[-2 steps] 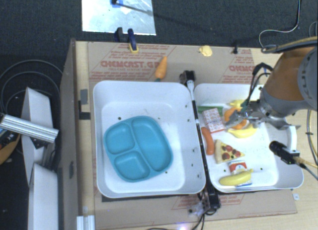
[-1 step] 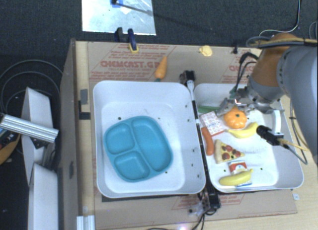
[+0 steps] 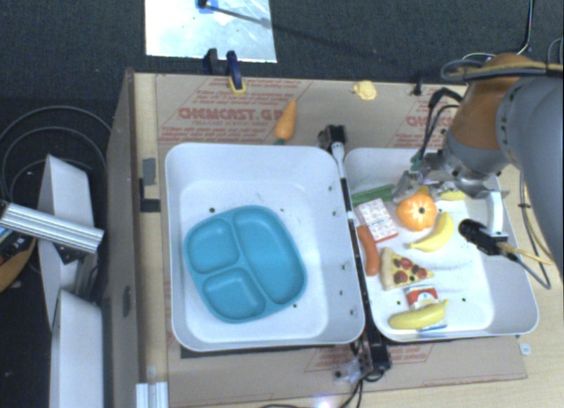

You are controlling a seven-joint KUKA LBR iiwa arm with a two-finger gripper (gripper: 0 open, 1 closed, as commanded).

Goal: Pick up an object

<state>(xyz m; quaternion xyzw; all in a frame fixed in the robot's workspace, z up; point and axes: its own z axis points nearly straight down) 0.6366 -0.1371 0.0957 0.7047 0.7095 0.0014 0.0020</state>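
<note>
The tool (image 3: 411, 182) is seen at the end of the grey arm (image 3: 520, 120), low over the far part of the right bin (image 3: 511, 309). Whether it is released or clenched cannot be told from this slant, and nothing can be made out as grasped by it. Just in front of the tool, an orange fruit (image 3: 417, 212) is found on the bin floor, close enough that touching or apart cannot be judged. A banana (image 3: 434, 234) is laid against the near right side of that fruit, and a small yellow piece (image 3: 454, 195) is seen just beyond it, under the arm. To the left of the fruit, a red and white patterned card (image 3: 374, 217) is placed flat, with a green packet (image 3: 372, 193) just beyond it by the bin's left wall. Nearer the camera, a reddish sausage-shaped piece (image 3: 370, 250) is laid along the left wall, a pizza slice (image 3: 401, 270) lies just beside it, then a small red and white box (image 3: 421, 294), and a second banana (image 3: 417, 316) by the near rim. The left bin (image 3: 203, 168) is set against the right one, and a blue divided plate (image 3: 244, 261) is held in its middle. Beyond the bins, on the cardboard-covered tabletop (image 3: 220, 111), an orange carrot (image 3: 285, 122) is laid near the left bin's far rim, and a small yellow lump (image 3: 365, 91) is seen well apart from it, nearer the far edge.
</note>
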